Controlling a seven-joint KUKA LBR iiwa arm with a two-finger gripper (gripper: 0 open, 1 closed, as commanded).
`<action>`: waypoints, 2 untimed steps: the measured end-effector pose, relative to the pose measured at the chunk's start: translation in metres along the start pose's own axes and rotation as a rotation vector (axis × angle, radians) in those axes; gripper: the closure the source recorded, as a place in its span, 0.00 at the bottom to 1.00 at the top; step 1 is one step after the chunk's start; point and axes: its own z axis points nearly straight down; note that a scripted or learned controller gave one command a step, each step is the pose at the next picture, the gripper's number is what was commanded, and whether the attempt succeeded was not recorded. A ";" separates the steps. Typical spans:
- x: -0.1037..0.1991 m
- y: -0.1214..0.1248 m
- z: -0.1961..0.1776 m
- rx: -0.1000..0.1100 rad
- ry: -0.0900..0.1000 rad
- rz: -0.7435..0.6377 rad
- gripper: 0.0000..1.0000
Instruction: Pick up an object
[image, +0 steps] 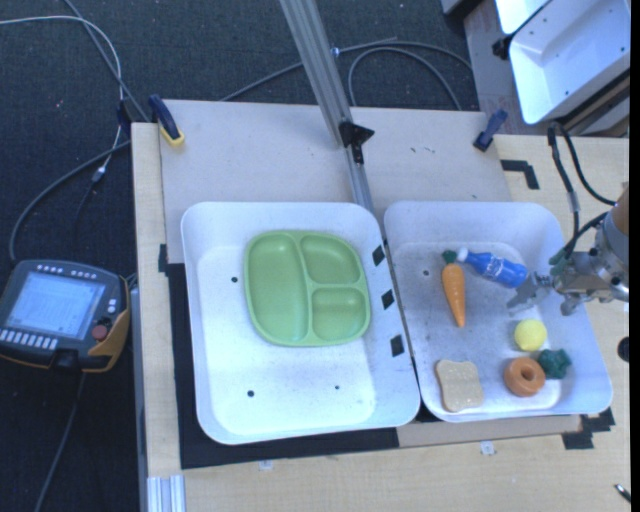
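My gripper (545, 298) hangs over the right part of the right bin (420, 222), open, with nothing between its fingers. It is just right of a blue bottle (495, 267) and above a yellow ball (530, 334). An orange carrot (454, 291) lies left of the bottle. Along the bin's near side sit a slice of bread (459, 385), a brown donut (524, 376) and a small dark green piece (556, 362).
The left bin (215, 400) holds a green divided plate (306, 288). A metal post (330, 75) slants up from between the bins. Blue clamps (165, 119) sit on the bench's far corners. A teach pendant (60, 315) lies on the floor at left.
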 end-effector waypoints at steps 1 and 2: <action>0.005 0.001 0.043 0.001 0.001 -0.001 0.00; 0.007 0.011 0.094 -0.001 0.000 -0.002 0.00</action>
